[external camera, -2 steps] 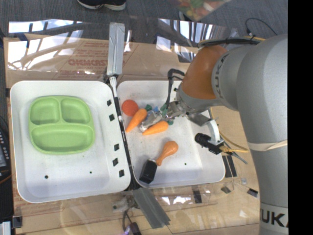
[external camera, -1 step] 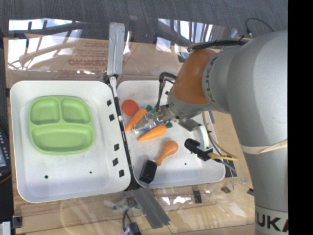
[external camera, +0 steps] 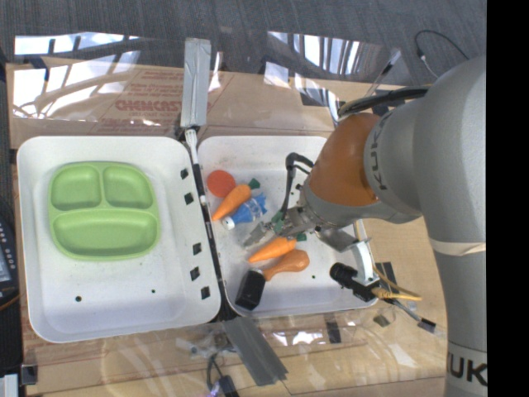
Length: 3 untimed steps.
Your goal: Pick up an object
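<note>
1. The grey arm (external camera: 430, 155), with its orange band (external camera: 347, 168), is reaching in from 3 o'clock and hanging over the right side of the right bin (external camera: 248, 151).
2. The left bin (external camera: 33, 288) is sitting alongside the right bin, at its 9 o'clock.
3. A green divided plate (external camera: 103, 209) is lying flat in the left bin, toward that bin's 10 o'clock.
4. The gripper (external camera: 258, 234) is hanging near the middle of the right bin and pointing toward 9 o'clock. Its end is blurring into the clutter below, so I cannot tell how wide it is standing or whether it is gripping anything.
5. The upper toy carrot (external camera: 231, 203) is lying at a slant at 10 o'clock from the gripper, with its green top toward 2 o'clock.
6. The orange rounded toy (external camera: 289, 263) is lying at 5 o'clock from the gripper, just beside the lower toy carrot (external camera: 273, 250).
7. The lower toy carrot (the nearest candidate for picking) is lying at the gripper's 5 o'clock, close under it, in the middle of the right bin.
8. A black object (external camera: 250, 289) is resting at the right bin's 7 o'clock, near the wall.
9. A red round piece (external camera: 219, 180) is sitting just at 11 o'clock of the upper toy carrot.
10. A blue-and-white item (external camera: 248, 213) is lying between the upper toy carrot and the gripper; it is too small to name.
</note>
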Available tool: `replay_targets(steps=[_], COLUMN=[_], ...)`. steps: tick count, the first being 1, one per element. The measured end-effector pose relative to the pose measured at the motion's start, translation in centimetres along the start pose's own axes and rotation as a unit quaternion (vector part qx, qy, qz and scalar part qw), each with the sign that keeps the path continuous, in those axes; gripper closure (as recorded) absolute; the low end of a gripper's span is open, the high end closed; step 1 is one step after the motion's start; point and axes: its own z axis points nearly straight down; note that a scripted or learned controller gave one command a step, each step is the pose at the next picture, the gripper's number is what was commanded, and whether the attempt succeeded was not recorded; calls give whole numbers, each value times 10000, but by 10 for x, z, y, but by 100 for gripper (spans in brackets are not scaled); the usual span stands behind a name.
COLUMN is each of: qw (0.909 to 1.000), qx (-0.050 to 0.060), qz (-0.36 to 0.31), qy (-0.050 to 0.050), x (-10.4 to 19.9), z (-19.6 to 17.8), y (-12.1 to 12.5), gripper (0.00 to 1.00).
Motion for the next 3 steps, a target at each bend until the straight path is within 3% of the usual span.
replay_targets(steps=[1,2,3], qw=[9996,9997,9951], qx=[3,15,-21], qz=[267,253,992], qy=[-1,6,-5], x=[19,19,36], z=[0,-9,-133], y=[62,62,98], gripper=[0,100,100])
